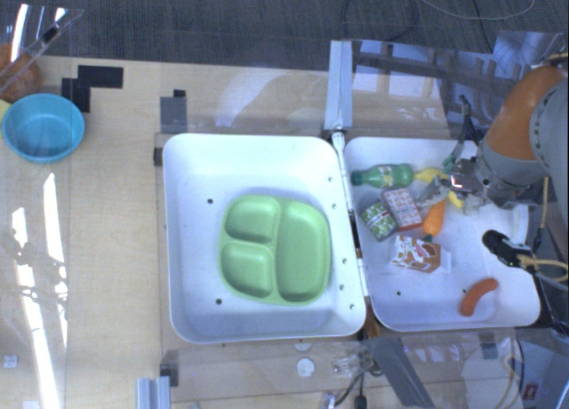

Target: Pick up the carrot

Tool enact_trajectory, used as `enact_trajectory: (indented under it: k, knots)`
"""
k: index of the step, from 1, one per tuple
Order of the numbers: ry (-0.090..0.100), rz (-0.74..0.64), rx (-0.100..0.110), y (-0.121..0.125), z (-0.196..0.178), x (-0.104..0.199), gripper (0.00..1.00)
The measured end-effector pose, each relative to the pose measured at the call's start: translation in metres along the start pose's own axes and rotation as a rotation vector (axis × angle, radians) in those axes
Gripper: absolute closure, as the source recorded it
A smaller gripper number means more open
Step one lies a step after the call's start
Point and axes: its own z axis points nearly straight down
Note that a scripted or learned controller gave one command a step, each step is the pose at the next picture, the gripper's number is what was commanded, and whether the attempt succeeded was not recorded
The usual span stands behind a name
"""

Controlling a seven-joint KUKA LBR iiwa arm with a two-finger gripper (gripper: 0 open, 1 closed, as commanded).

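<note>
The carrot (434, 218) is a small orange piece lying near the middle of the right bin (507, 314), tilted with its upper end toward the far right. My gripper (452, 186) hangs just above and to the right of that upper end, below the grey wrist and the orange band (526, 114). The view does not settle whether the gripper touches the carrot.
Around the carrot lie a green bottle (384, 175), a yellow item (428, 174), two snack packs (392, 212) and a brown-and-white packet (416, 254). A sausage (478, 296) lies at the front right. The left bin (191, 167) holds a green divided plate (274, 247). A blue bowl (43, 127) sits far left.
</note>
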Motion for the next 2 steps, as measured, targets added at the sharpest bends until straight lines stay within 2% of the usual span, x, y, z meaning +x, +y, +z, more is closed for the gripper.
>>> enact_trajectory:
  k: [1, 2]
  knots:
    - [0.0, -0.012, -0.001, 0.002, -0.01, 0.002, 1.0]
    - [-0.002, 0.136, 0.006, 0.036, -0.067, 0.021, 1.0]
